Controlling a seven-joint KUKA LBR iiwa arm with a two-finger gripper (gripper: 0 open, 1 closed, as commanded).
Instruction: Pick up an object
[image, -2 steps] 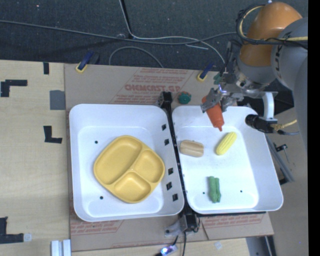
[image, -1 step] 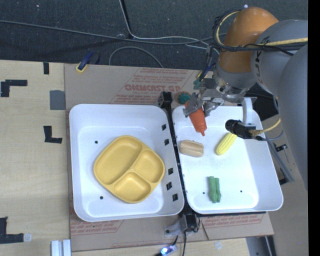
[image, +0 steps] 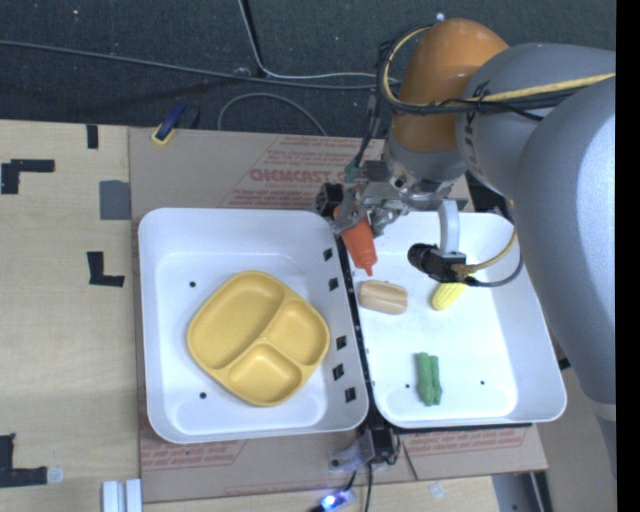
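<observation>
My gripper (image: 362, 226) hangs over the near-left part of the right bin (image: 500, 400), close to the divider between the bins. An orange carrot (image: 361, 248) sits between its fingers, pointing down and lifted off the bin floor. Just below the carrot lies a tan bread roll (image: 383, 297). A yellow corn cob (image: 447, 295) rests to the right of the roll. A green vegetable (image: 429, 378) lies lower in the same bin.
The left bin (image: 165, 300) holds a yellow divided plate (image: 258, 337). My arm's grey body and orange band (image: 440, 60) fill the upper right, above the right bin. A black cable fitting (image: 437, 262) hangs beside the corn.
</observation>
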